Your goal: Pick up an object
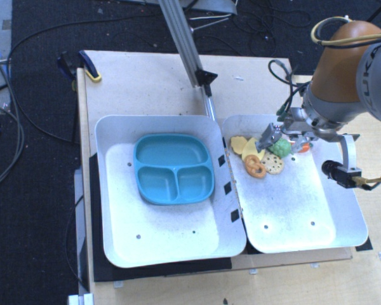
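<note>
A cluster of toy foods lies at the back left of the right bin (317,221): a yellow piece (240,145), an orange pretzel (254,166), a speckled cookie (274,164), a green broccoli-like piece (282,149) and a small red piece (303,147). My gripper (270,136) hangs low over this cluster, right above the yellow piece and beside the green one. Nothing is visibly lifted off the bin floor.
The left bin (114,234) holds a blue three-compartment tray (174,168). A slanted metal pole (181,33) runs down to the gap between the bins. The front half of the right bin is bare floor.
</note>
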`<state>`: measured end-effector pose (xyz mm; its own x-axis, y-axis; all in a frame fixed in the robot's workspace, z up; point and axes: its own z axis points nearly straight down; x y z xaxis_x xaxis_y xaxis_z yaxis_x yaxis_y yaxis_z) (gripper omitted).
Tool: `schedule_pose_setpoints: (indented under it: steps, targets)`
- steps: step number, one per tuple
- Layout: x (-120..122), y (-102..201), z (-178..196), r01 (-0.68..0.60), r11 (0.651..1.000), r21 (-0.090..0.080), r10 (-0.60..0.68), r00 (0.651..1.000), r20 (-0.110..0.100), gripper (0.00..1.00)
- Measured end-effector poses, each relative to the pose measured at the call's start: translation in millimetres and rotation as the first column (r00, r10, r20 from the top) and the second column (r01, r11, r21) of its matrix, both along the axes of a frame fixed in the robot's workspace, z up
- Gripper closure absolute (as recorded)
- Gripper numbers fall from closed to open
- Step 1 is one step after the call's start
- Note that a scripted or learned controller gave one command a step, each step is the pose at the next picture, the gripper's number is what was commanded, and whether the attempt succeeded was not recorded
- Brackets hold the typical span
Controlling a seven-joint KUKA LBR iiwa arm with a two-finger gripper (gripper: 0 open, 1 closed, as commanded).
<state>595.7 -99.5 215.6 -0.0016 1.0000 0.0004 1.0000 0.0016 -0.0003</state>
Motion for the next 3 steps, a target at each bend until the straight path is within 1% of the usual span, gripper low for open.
schedule_pose_setpoints:
  steps: [1,2,3]
  targets:
    - [-1.3,8.5,-60.7,0.001,1.000,0.000,-0.001,1.000,-0.005,0.00]
    - [-1.7,6.7,-104.1,0.002,1.000,-0.001,-0.002,1.000,-0.003,0.00]
    - [-1.0,7.3,-123.4,0.001,1.000,-0.001,-0.001,1.000,0.001,0.00]
